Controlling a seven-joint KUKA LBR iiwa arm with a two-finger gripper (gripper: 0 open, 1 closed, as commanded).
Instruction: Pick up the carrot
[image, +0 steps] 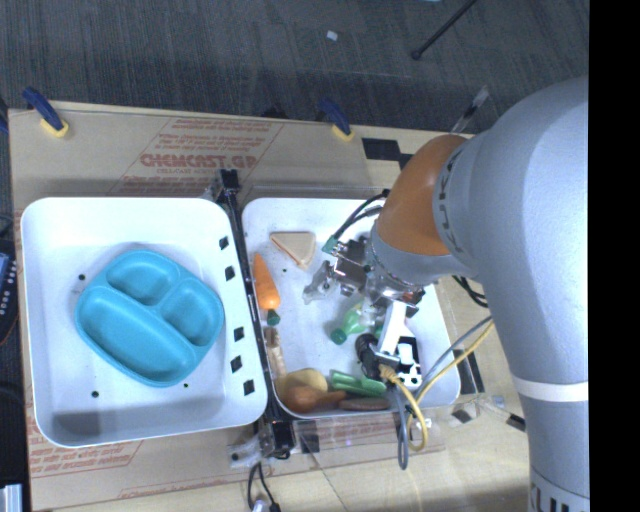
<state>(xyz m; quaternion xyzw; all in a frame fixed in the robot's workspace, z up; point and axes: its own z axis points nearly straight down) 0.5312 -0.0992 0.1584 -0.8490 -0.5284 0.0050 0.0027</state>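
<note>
Left of frame: the left bin (60, 330) holds a blue divided plate (148, 315), which you can disregard. Centre: the carrot (265, 283) lies in the right bin (300, 212), hard against that bin's left wall, its long axis running nearly top to bottom of the frame with the green stub at the lower end. A tan wedge (293, 245) sits just up and right of it; a cluster of toy foods (325, 388) fills the bin's lower edge. Right of centre: the gripper (340, 282) hangs over the bin's middle, and you cannot tell from this angle how it is set. Note the key relation: the carrot lies to the gripper's left in the frame, near but apart, so your approach likely runs leftward toward the wall, closing across the carrot's short width.
</note>
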